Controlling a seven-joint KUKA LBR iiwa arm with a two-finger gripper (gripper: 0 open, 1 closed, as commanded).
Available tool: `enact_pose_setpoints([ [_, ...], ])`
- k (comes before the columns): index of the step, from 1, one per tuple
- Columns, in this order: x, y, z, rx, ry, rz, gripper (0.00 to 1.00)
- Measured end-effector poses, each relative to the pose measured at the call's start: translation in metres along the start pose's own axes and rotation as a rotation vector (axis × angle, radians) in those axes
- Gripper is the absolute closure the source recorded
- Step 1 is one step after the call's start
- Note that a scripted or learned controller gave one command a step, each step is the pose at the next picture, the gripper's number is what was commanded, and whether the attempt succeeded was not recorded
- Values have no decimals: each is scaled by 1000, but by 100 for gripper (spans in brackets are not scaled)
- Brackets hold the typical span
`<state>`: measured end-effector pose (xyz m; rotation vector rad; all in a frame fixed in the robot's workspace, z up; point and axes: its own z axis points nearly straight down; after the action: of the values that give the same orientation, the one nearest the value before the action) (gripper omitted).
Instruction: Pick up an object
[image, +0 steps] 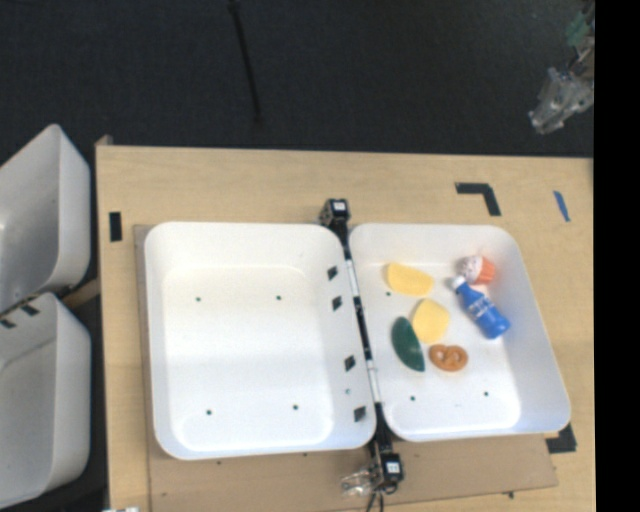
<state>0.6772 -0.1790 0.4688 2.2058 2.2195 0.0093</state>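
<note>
The right bin (520, 400) holds several small objects. A yellow piece (410, 279) lies near its upper left, and a second yellow piece (431, 320) sits just below it. A dark green object (407, 344) rests at the lower left of that group, with an orange ring-shaped object (448, 357) beside it. A blue bottle (481, 307) lies slanted to the right, its cap near a small orange and white object (474, 267). My gripper (560, 95) hangs far off at the top right, beyond the bench's back edge and well away from the bins.
The left bin (240, 340) lies beside the right one, joined along a black-clipped seam (355, 330). Two white containers (35, 300) stand off the bench's left edge. Black and blue tape marks (480, 195) sit on the bench behind the right bin.
</note>
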Motion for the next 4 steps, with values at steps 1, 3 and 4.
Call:
enact_pose_setpoints([
  [1, 16, 13, -21, 8, 1, 4, 100],
  [3, 110, 12, 100, 10, 4, 1, 100],
  [4, 159, 12, 110, 12, 4, 2, 100],
])
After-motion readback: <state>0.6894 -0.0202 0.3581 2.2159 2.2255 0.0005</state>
